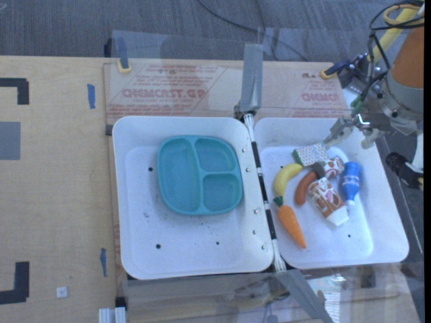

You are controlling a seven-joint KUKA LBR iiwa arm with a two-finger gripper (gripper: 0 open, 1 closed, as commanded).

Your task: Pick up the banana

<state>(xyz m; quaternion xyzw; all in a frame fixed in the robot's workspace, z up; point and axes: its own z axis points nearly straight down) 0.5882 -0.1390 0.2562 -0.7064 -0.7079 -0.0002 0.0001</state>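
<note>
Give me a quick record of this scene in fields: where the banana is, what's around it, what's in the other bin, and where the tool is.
banana: left part of the right bin, lying free
neighbours: sausage just right of it; carrot below it
other items: blue bottle, printed carton, at the bin's middle
left bin: bears a teal divided plate
tool: above the right bin's upper right corner, apart from the banana
task state: banana not yet picked up
</note>
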